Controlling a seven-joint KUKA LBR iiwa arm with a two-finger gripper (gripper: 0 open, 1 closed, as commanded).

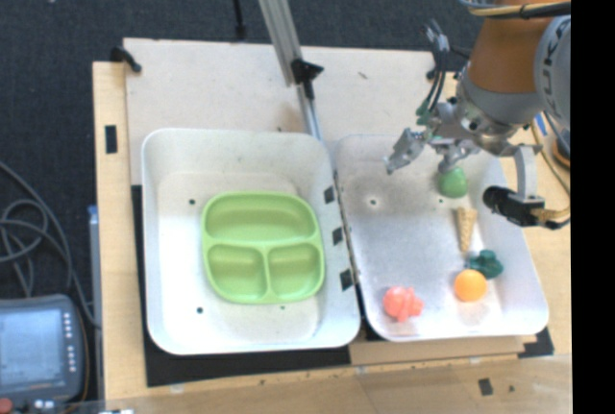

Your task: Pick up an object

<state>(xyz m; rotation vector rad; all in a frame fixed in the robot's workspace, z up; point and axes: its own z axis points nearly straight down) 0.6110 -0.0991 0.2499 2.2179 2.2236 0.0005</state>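
Observation:
My gripper [429, 156] hangs over the far part of the right bin [384, 230], its two fingers spread apart and open, with nothing between them. A small green ball [452, 181] lies just below the right finger, close to it or touching it. Nearer the front lie a tan cone [466, 228], a dark green piece [487, 262], an orange ball [470, 285] and a pink-red lumpy toy [403, 303].
The left bin [173, 210] holds a light green divided plate [261, 246]. A slanted metal pole [279, 18] rises behind the bins, near their shared wall. Bare floor shows in the middle-left of the right bin.

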